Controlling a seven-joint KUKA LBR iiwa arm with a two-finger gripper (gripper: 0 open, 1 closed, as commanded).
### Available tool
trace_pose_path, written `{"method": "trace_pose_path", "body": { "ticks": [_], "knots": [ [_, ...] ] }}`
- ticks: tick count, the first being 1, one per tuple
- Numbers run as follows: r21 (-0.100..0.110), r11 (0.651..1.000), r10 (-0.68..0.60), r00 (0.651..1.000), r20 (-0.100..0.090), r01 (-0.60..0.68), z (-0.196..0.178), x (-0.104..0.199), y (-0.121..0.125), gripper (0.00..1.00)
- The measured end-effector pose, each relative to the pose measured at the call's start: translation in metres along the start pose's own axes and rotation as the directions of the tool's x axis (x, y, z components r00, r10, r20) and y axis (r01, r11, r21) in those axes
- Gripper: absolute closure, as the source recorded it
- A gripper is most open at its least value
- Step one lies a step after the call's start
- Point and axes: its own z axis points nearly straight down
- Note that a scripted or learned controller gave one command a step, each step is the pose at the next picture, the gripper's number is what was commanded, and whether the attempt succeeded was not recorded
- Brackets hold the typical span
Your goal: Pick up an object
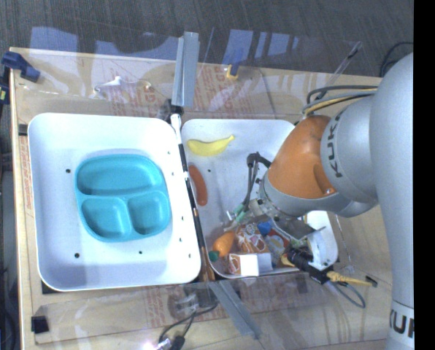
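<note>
Objects for picking: a cluttered heap [255,240] of small items at the near end of the right bin [276,133]. Individual pieces are mostly too tangled to name. Distinguishable: an orange fruit [223,244] at the heap's left edge and a small white-and-brown carton [248,263] against the near wall, just right of the fruit.

Pincer [255,221]: lowered into the heap, over its far side. Whether it is parted or closed cannot be made out, as wrist and clutter hide it. No item seen gripped.

Arm [363,152]: enters from the right, bent over the right half of the right bin, with the orange band [301,166] above the heap.

Rest of right bin: a banana [211,146] lies near the far wall, left of centre. A reddish sausage [198,184] lies lengthwise along the left wall, nearer than the banana and apart from it. Both are well apart from the heap.

Left bin [49,130]: holds one teal divided tray [122,195] with three compartments, roughly centred and lying flat.

Both bins sit side by side on the table [79,79], rims touching.
</note>
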Motion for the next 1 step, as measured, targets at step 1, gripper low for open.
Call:
{"method": "trace_pose_path", "body": {
  "ticks": [1],
  "knots": [
    [-0.001,0.998,-0.069,0.998,0.003,0.069,-0.1162,0.0200,-0.0135,1.00]
  ]
}}
